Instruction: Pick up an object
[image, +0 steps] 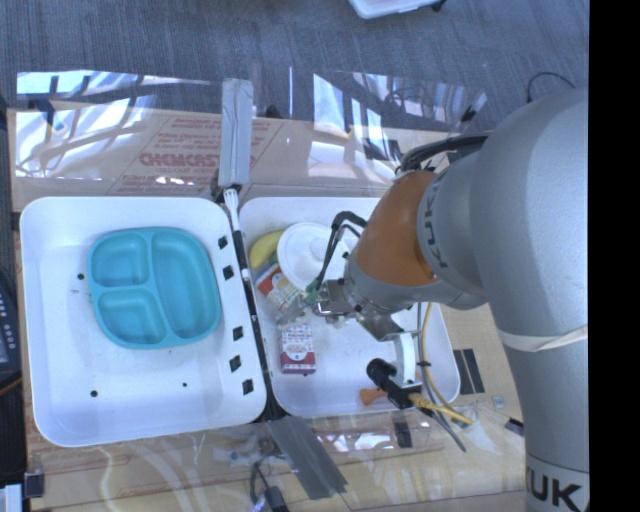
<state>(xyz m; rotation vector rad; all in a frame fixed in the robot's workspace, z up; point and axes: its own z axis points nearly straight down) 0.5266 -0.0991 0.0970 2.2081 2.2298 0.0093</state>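
- The grey arm (510, 220) enters from the right edge of the frame and fills most of the right side. It bends down and to the left, over the right bin (340, 385).
- The orange band (395, 240) above the wrist sits at the centre right of the frame, over the upper part of the right bin, and it faces the camera.
- The end effector (328, 298) is low inside the right bin, near the middle of the frame, and points towards the left wall of this bin. The wrist covers it from above, so I cannot tell if it is open or closed, and nothing is seen in its hold.
- The objects to pick lie in the left half of the right bin. A white round lid (303, 252) is at the top, with a yellow object (262, 248) just to the left of it.
- A colourful packet (278, 290) lies under these two, just beside the end effector on its left.
- A small red and white carton (297, 350) lies flat, lower in the frame, near the end effector but apart from it.
- The left bin (40, 330) holds a teal divided plate (153, 287) in its upper left part, well apart from the arm.
- Both bins stand side by side on the table (170, 150).
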